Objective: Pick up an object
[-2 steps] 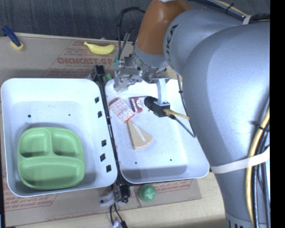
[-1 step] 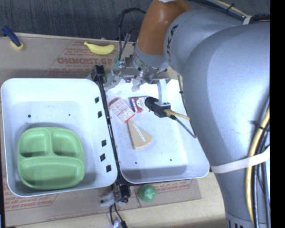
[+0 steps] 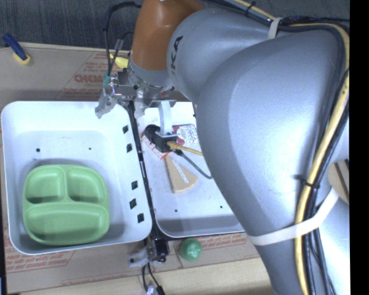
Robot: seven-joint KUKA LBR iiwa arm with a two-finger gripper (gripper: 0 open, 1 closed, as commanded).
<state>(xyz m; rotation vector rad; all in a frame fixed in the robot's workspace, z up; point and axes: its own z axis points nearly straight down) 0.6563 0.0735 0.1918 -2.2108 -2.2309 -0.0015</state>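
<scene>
Here, green tray [image 3: 66, 204], left bin [image 3: 61, 134] corner, room above

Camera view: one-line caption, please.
Claw above where the bins meet; green divided plate in left bin, tan wedge in right bin.

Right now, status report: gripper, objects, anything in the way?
Gripper above the wall between bins, grip unclear. Tan wedge and packet in right bin. Green tray in left bin. Arm overhangs right bin.

— Where is there room?
— The upper half of the left bin [image 3: 61, 131] lies bare; the green tray [image 3: 66, 204] fills its lower part.
— And the right bin [image 3: 194, 217]?
— Crowded: a wooden wedge [image 3: 181, 177], a packet [image 3: 187, 133], and the arm [image 3: 264, 121] overhanging it.
</scene>
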